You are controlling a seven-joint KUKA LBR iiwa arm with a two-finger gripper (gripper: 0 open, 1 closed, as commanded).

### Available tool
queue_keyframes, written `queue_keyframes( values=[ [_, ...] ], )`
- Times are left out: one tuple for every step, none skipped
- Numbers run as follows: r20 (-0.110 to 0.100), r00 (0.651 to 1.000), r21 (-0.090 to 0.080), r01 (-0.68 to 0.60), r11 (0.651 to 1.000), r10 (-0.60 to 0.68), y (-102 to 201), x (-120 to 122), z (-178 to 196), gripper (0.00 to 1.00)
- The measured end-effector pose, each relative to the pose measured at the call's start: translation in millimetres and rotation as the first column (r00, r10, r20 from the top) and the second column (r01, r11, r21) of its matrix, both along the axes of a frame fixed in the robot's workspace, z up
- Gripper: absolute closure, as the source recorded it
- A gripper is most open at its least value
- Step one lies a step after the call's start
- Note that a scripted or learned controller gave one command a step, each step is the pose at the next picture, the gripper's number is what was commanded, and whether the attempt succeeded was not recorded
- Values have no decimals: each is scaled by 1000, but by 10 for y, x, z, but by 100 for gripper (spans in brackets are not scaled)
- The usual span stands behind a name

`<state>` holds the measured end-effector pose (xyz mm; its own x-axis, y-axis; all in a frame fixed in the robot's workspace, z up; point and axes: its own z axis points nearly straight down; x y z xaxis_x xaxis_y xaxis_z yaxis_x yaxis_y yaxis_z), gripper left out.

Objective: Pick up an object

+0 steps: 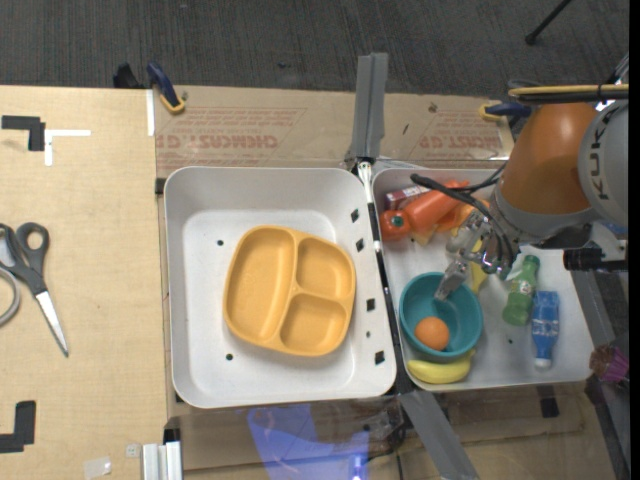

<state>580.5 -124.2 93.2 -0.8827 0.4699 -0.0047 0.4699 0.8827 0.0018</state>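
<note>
Two shallow white bins sit side by side on the wooden bench (80,298), the left bin (190,298) larger in view than the right bin (575,363). The grey arm (560,168) with its orange band reaches in from the right, over the far part of the right bin. A yellow divided plate (290,290), three compartments, lies flat near the middle of the left bin. In the right bin, a teal bowl (440,313) stands near the left wall, toward the near side, with a small orange ball (432,332) inside it. An orange carrot-shaped toy (425,211) lies at the far end of that bin, partly under the arm. A yellow banana-like piece (438,370) touches the bowl's near edge. A blue bottle (543,328) lies near the right wall, with a green bottle (519,293) just beside it on the left. Scissors (35,278) rest on the bench well left of both bins.

The gripper (462,268) hangs over the far right rim of the bowl; its metal fingers are too cluttered to judge their spread, and nothing is plainly seen between them.
</note>
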Motion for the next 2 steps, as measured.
queue_keyframes(
  values=[
    [-39, 998, -1, 54, 999, -54, -166, 511, -48, 0],
    [-4, 979, 1, 202, 979, -202, -24, -196, -11, 0]
  ],
)
